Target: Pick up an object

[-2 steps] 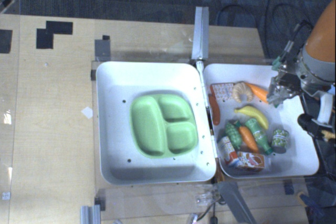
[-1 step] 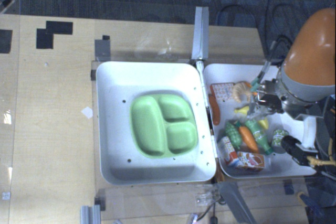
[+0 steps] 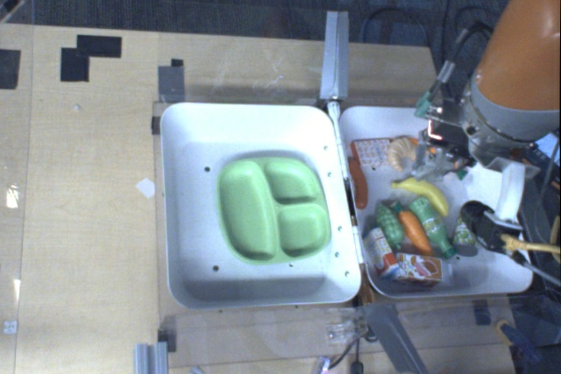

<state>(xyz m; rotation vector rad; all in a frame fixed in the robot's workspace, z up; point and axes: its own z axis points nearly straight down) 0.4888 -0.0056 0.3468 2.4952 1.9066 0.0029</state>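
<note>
Tool (image 3: 436,155), grip state unclear, hovers over the banana (image 3: 422,191): light, smooth, curved, so best pinched across its middle.

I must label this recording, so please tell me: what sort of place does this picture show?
Most likely a robotics lab bench for grasping trials. Two white bins sit side by side, the left bin holding a green divided tray, the right bin toy food such as a banana. The arm reaches over it.

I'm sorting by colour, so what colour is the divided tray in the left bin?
Light green, clearest in the camera view: the tray.
</note>
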